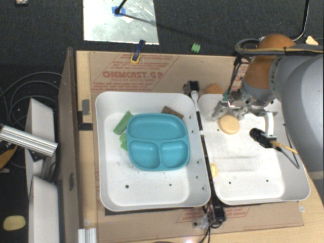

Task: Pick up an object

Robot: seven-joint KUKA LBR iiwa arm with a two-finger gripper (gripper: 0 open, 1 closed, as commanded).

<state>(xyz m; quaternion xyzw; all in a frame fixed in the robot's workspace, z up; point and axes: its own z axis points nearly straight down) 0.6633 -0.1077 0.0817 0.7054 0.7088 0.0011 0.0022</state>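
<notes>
The end effector (231, 109) hangs over the upper part of the right bin (253, 184), right of the frame's centre. It is just above a round tan lump (230, 125) that lies on the bin floor near the upper left corner. From this slant I cannot tell whether the end effector is released or clenched, and nothing can be seen held in it. This looks like the approach step, with the grasp not yet made. The next move probably calls for a straight descent centred over the lump, then a close and a lift. The left bin (152, 194) holds a blue divided plate (156, 140) resting over a green piece (122, 121), both well apart from the arm.
</notes>
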